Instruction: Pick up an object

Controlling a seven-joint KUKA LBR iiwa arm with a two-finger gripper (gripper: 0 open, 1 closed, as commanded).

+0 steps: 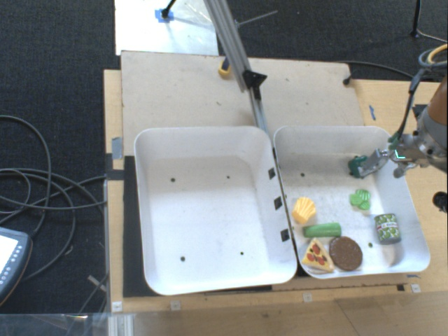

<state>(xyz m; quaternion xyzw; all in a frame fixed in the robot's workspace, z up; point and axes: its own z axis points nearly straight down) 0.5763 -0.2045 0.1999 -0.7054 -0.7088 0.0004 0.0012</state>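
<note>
The right bin [329,140] holds several toy foods. A light green piece [360,199] lies toward its right side, and a yellow ridged piece [304,208] sits near the divider. Closer to the front are a green cucumber [322,229], a pizza slice [318,255], a brown round patty [346,253] and a dark green can [386,229]. My gripper [360,164] reaches in from the right and hangs low over the bin's back right part, just behind the light green piece. Its dark tip is small and unclear.
The left bin [150,187] lies beside the right one, with a row of black clips [278,201] along the shared wall. A slanted metal pole [231,37] crosses the board behind the bins.
</note>
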